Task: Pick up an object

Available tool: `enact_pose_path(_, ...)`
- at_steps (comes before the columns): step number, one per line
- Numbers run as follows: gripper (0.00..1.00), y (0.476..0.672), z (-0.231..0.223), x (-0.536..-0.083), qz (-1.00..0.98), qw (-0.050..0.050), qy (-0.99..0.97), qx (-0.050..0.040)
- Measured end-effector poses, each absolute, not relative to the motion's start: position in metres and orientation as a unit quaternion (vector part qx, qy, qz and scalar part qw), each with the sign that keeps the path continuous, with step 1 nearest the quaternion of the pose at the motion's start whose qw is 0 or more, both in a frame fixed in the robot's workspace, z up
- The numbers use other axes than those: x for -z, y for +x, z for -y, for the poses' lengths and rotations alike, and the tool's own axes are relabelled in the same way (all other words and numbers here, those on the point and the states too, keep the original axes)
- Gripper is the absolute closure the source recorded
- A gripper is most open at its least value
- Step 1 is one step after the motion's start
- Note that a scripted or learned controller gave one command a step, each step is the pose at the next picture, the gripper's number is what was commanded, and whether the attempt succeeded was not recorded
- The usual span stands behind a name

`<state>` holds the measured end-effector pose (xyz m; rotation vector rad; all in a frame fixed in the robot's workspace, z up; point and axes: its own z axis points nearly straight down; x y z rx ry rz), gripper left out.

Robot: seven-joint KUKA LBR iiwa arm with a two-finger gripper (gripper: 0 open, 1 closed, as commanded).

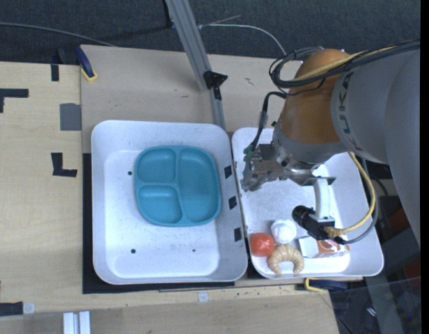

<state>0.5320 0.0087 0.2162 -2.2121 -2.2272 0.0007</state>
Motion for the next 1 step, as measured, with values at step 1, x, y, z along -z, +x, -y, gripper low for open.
enact_pose_path(1, 1.00, 0.5224, -0.0541, -0.2160, 0.710, 0.002, -0.705, -0.0007)
